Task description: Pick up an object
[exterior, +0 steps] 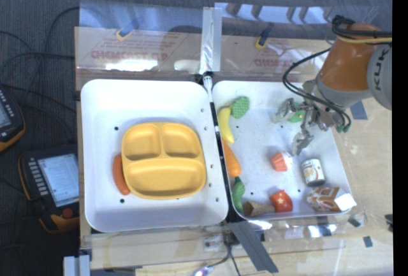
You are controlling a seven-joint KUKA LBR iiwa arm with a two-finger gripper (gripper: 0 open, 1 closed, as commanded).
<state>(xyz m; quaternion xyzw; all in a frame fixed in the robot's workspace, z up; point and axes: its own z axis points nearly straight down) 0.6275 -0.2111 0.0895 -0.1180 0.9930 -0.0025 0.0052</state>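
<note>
Across the bench, the left bin (95,160) held a yellow divided tray (164,160) with an orange-red item (118,174) tucked under its left edge. Right bin (255,141) held the loose objects: banana (224,124), green ridged piece (240,106), carrot (232,163), small can (312,172), red strawberry-like piece (280,161), tomato (282,201) and brown carton (325,198). Arm (347,67) reached in over the bin's upper right. Gripper (298,128) hung with fingers spread apart, a small green object (295,116) beside them, not gripped.

Glossy yellow plastic tray (164,161) in a smooth white bin (102,204).
</note>
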